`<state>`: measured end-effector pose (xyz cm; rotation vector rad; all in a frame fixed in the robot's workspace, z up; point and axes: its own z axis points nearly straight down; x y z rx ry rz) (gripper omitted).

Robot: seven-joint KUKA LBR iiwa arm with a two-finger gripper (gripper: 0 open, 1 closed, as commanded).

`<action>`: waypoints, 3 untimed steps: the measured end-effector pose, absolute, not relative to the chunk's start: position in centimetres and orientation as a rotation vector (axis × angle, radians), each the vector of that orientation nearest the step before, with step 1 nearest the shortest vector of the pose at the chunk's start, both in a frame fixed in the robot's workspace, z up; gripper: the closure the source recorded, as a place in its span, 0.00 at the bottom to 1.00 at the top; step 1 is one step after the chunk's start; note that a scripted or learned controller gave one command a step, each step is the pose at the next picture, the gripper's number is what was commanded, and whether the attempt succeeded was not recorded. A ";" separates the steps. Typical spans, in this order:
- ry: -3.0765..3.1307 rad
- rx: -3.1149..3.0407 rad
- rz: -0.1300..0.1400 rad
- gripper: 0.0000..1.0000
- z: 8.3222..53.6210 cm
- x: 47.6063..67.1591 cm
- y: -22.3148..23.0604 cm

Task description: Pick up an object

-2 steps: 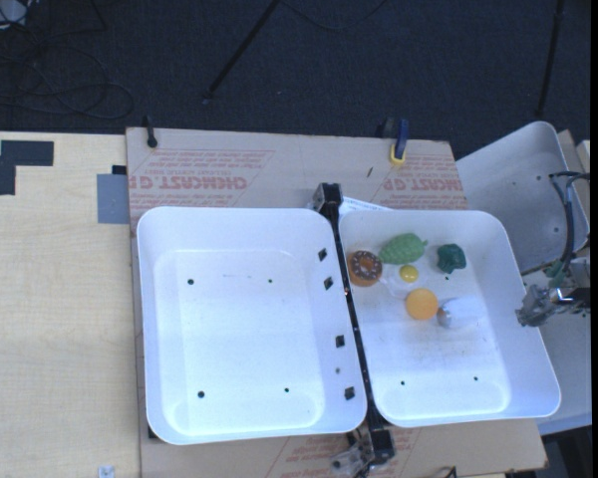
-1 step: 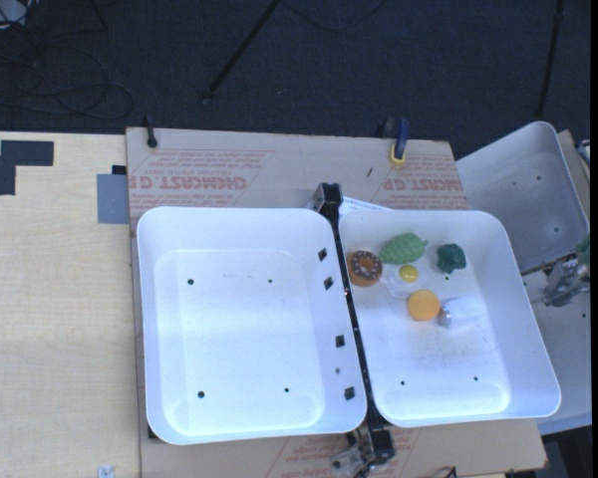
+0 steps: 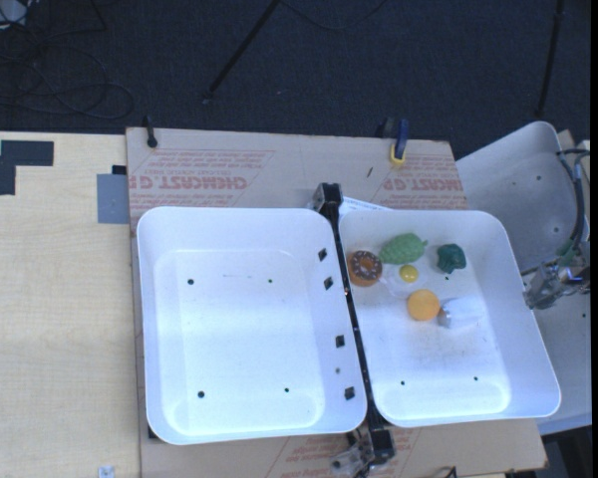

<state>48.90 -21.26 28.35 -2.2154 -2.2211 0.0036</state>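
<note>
Several small objects lie in the far half of the right white bin (image 3: 478, 391). A brown ring-shaped donut (image 3: 364, 267) sits by the bin's left wall. Right of it are a light green leafy piece (image 3: 404, 247) and a dark green lump (image 3: 450, 258). A small yellow ball (image 3: 409, 274) lies just below the leafy piece. An orange ball (image 3: 423, 306) rests nearer the middle, touching a pale, see-through object (image 3: 461, 312) on its right.
The left white bin (image 3: 229, 406) adjoins the right one, with black clips (image 3: 339, 342) along the shared edge. Both stand on cardboard (image 3: 229, 172). A blue-and-yellow clamp (image 3: 398, 142) is at the back. A grey metal plate (image 3: 523, 177) and cables (image 3: 553, 282) are at the right.
</note>
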 end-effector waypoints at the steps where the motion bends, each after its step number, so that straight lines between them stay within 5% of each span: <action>1: -2.222 -2.219 0.003 1.00 27.8 49.9 -21.4; 2: -2.222 -2.214 0.004 1.00 25.3 50.9 -21.3; 3: -2.229 -2.227 -0.006 1.00 36.3 47.5 -21.5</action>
